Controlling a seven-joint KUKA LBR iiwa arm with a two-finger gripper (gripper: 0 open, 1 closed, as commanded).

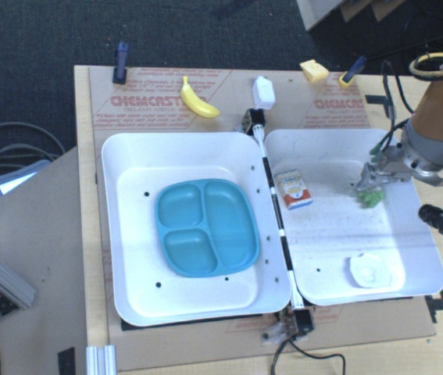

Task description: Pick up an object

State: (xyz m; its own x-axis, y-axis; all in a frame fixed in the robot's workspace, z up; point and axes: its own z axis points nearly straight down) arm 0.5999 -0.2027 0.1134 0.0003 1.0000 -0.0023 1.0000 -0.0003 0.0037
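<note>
Green, leafy small object (372, 198) sits under the claw (371, 184) at right; claw's state unclear, so it may slip free.

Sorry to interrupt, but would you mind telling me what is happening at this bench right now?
The grey arm reaches in from the right, and its tool is down in the right bin, right at a small green object. Whether it has a grip is hard to tell. A small carton and a white round piece also lie in that bin. The left bin holds a blue divided plate, and a banana lies on the bench behind.
</note>
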